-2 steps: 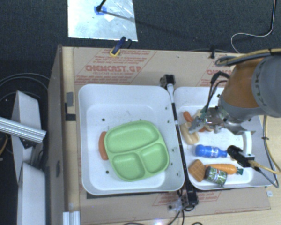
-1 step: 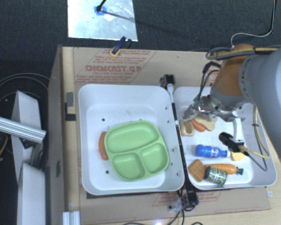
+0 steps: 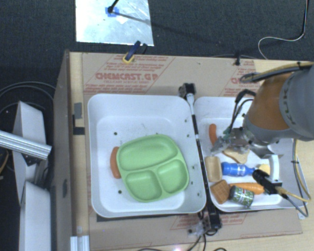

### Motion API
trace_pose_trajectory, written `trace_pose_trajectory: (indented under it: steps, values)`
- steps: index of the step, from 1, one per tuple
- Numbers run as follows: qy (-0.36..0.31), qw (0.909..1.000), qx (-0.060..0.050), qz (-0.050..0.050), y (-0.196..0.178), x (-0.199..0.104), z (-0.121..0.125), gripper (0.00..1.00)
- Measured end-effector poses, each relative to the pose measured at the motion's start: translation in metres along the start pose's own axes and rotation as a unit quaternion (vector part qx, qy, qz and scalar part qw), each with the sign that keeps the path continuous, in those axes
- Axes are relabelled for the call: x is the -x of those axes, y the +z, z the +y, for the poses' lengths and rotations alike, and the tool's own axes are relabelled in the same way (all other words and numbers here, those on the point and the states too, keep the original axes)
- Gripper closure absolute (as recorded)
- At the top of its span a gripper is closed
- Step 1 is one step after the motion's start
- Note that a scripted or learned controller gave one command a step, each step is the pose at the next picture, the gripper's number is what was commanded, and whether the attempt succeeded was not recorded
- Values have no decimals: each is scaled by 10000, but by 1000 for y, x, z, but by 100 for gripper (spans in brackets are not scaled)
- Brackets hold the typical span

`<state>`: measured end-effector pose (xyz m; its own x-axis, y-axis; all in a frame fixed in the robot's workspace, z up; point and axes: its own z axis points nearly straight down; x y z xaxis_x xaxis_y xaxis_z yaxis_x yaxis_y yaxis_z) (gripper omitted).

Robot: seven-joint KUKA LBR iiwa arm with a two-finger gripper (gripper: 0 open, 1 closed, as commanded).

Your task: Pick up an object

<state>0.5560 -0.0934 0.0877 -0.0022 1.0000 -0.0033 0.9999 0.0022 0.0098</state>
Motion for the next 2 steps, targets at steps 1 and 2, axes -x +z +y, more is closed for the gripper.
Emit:
trace_pose_trajectory:
  steps: [1, 2]
  values:
    - [-9, 10000, 7, 3, 0, -10, 52, 0]
    - [3, 10000, -43, 13, -3, -10, 35, 0]
